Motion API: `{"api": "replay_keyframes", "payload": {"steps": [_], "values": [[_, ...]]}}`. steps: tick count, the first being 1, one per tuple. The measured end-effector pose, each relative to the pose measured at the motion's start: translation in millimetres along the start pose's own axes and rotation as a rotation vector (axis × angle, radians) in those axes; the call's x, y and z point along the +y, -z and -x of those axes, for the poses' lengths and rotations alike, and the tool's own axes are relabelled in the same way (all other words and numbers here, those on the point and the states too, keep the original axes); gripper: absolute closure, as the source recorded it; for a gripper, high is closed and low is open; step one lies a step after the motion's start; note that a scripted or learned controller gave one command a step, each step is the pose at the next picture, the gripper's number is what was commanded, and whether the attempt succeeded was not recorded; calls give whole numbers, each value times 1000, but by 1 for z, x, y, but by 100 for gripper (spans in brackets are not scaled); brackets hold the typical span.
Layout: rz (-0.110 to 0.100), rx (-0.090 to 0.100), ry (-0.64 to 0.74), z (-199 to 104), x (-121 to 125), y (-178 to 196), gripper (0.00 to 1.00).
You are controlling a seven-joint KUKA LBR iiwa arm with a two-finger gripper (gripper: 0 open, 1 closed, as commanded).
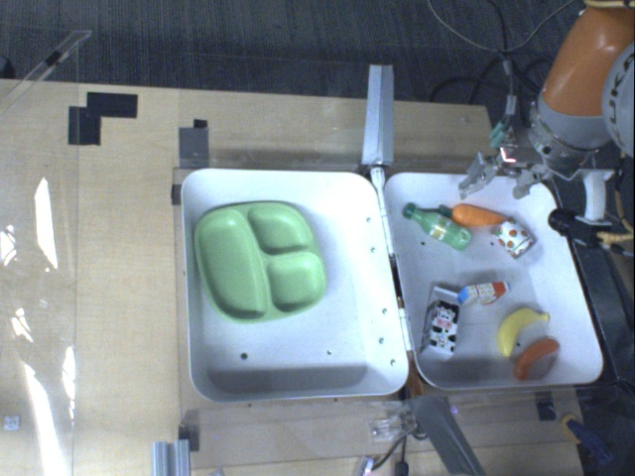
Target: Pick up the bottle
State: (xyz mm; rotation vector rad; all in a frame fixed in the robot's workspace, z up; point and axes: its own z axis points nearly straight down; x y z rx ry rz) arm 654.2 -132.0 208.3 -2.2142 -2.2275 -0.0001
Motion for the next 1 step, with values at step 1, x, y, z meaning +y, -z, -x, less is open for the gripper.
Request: {"api": "replay_keyframes", "payload": {"steps": [1], "values": [[1,0,274,-50,-4,-93,0]]}}
